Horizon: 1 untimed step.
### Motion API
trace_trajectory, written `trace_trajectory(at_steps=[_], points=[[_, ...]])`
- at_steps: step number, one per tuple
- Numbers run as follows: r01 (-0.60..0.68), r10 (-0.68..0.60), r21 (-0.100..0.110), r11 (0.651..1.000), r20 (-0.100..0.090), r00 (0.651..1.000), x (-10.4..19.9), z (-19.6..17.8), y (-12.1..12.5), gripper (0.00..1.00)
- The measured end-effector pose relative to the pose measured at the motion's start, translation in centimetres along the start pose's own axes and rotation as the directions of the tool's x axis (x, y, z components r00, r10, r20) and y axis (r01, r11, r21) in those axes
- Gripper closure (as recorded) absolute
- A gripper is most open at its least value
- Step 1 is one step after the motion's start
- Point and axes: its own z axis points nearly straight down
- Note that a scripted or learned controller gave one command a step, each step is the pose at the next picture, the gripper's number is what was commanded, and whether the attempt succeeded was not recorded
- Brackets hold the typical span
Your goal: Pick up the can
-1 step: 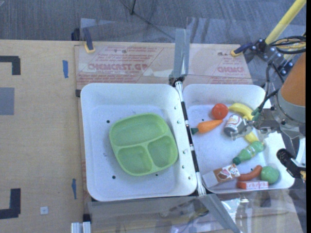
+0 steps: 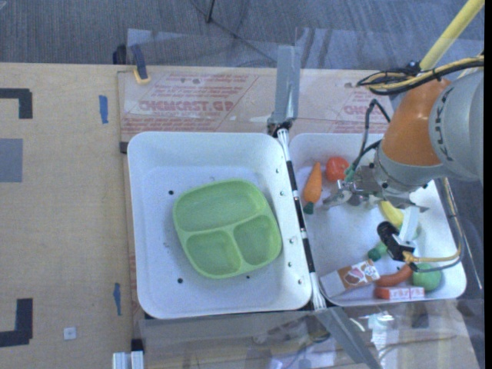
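Note:
The can (image 2: 357, 274) lies on its side near the front edge of the right bin (image 2: 350, 237), showing a white and brown label. My gripper (image 2: 337, 197) hangs over the back half of that bin, well behind the can and apart from it. It sits just right of an orange carrot (image 2: 312, 183) and just below a red tomato (image 2: 336, 167). I see nothing held in it.
A yellow banana (image 2: 390, 213) lies partly under the wrist. A red pepper (image 2: 393, 277), a green fruit (image 2: 427, 279) and a small green piece (image 2: 377, 250) crowd the can's right side. The left bin (image 2: 146, 206) holds a green divided plate (image 2: 227, 227).

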Motion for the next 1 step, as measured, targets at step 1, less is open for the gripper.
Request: trace_trajectory(at_steps=[1], points=[[-0.003, 0.003, -0.005, 1.0, 0.003, 1.0, -0.22, -1.15, 0.14, 1.0]])
